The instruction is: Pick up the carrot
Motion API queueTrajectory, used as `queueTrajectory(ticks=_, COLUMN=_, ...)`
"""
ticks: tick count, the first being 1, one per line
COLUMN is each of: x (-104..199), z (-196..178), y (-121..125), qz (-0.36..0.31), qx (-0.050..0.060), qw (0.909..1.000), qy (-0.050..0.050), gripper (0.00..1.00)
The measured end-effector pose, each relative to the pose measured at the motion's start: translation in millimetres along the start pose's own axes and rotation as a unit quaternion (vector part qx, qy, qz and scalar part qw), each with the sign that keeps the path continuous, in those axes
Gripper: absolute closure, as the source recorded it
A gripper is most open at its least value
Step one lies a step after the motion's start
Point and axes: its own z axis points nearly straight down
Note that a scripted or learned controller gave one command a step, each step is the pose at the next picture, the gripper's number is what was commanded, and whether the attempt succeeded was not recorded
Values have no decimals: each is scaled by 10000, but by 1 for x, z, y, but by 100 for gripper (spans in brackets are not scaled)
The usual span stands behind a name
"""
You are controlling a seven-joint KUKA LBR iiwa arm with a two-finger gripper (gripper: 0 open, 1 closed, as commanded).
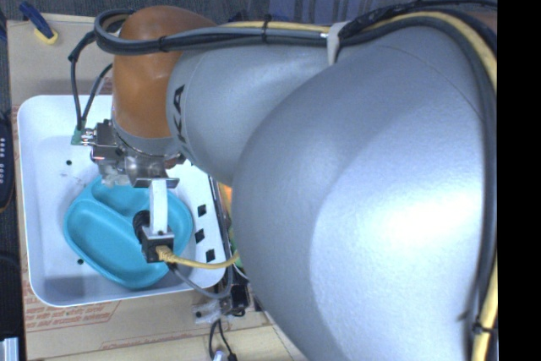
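Observation:
My grey arm with its orange band [144, 72] covers most of the view and reaches down into the left white bin [38, 182]. The gripper [127, 167] hangs below the wrist, over the back edge of a light blue dish [101, 237] that lies in that bin. A small orange sliver [226, 197] peeks out beside the arm at the divide between the bins; I cannot tell whether it is the carrot. The right bin is hidden behind the arm.
The blue dish takes up the front half of the left bin. The bin's left and back parts show bare white floor. A blue and yellow tool [38, 23] lies on the bench beyond the bin's far left corner.

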Motion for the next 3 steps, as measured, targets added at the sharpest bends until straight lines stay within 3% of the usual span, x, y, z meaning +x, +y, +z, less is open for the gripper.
queueTrajectory(ticks=1, x=-29, z=8, y=-45, qz=-914, qx=36, qw=9958, qy=2, gripper=100)
queueTrajectory(ticks=3, x=-27, z=-10, y=-46, qz=-987, qx=109, qw=9951, qy=-21, gripper=100)
